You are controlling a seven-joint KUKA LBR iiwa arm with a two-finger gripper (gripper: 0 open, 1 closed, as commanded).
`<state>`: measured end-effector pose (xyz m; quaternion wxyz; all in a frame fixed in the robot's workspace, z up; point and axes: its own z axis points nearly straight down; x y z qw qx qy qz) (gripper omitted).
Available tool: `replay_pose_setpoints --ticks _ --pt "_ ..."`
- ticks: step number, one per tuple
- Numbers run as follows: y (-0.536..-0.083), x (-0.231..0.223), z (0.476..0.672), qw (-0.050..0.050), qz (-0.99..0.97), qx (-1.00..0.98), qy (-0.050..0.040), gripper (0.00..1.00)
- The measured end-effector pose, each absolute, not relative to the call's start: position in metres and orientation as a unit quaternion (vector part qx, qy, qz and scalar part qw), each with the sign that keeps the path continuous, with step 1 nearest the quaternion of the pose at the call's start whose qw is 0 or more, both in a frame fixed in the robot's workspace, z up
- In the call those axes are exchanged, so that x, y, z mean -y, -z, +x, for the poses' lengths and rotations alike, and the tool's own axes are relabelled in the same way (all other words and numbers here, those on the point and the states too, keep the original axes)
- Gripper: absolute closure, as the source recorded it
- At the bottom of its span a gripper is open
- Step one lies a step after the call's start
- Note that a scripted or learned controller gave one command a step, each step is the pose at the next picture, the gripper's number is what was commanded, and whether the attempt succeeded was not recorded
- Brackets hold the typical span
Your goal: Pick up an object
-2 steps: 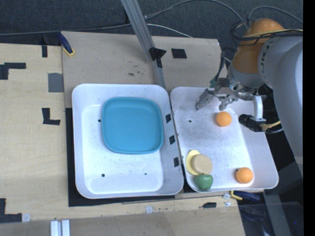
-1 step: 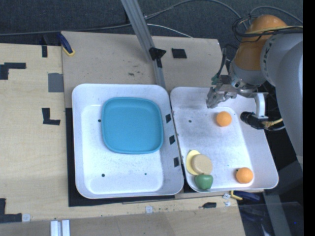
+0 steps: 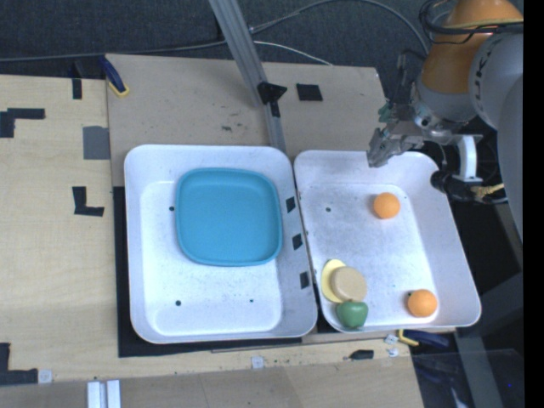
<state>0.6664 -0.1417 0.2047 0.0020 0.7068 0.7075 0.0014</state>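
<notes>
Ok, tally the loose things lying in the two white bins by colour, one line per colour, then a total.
Orange: 2, a small orange ball and a second small orange ball
Blue: 1, a square blue plastic plate
Yellow: 1, a flat yellow piece
Tan: 1, a round tan disc
Green: 1, a small green rounded object
Total: 6

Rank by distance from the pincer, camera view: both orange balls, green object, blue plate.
From the pincer:
1. Upper orange ball, right bin, just below it.
2. Blue plate, left bin; its near edge comes closer than the next two.
3. Lower orange ball, right bin's near corner.
4. Green object, right bin's near edge; close to 3.
</notes>
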Motion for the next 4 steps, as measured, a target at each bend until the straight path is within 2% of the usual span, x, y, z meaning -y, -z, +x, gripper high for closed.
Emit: replay_pose_setpoints --ticks 1,2,4 --pt "-0.257 0.142 0.667 0.002 0.707 -0.707 -0.0013 1.00" --pt "-0.261 0.092 0.658 0.000 0.706 -0.709 -0.0006 1.00" --pt "-0.262 -0.005 0.654 -0.001 0.706 -0.709 -0.0002 1.00"
